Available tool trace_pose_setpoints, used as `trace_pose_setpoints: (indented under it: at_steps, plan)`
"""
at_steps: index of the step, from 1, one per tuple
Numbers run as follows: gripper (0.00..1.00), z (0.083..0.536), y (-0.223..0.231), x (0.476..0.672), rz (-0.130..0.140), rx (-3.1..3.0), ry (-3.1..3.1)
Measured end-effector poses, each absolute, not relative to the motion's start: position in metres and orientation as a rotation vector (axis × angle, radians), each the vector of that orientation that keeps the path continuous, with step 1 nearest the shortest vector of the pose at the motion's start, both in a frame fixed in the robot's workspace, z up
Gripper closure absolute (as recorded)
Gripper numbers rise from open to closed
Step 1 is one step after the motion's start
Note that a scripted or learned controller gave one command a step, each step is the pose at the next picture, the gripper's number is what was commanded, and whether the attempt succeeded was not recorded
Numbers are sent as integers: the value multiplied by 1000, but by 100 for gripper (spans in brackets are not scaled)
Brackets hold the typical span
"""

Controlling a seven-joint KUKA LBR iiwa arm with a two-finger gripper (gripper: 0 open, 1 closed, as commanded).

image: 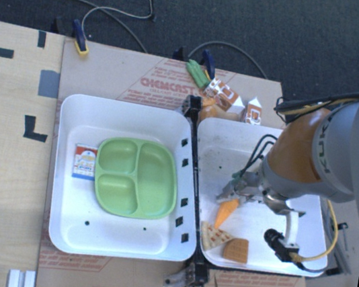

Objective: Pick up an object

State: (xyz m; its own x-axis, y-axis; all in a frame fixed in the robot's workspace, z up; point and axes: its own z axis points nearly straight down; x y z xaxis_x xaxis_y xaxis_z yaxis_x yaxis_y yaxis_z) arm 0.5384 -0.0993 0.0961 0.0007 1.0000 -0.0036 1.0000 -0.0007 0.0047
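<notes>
Orange and carrot-shaped, the toy carrot (pixel 225 213) lies tilted in the right bin (pixel 223 148), with the tool (pixel 234 193) low just above its upper end; I cannot tell from here how the tool is set. A waffle piece (pixel 213 236) and a brown toast slice (pixel 236 250) lie just below. The left bin (pixel 76 112) holds a green divided plate (pixel 137 178) and a small card (pixel 84 161).

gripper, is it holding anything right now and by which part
Cannot be told: the gripper sits right at the top end of the orange carrot-shaped piece in the right bin, but a grip isn't visible.
</notes>
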Motion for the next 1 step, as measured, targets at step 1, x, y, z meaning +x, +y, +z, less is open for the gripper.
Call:
trace_pose_setpoints:
  at_steps: [1]
  plan:
    - [100,185,-40,559,1,2219,2224]
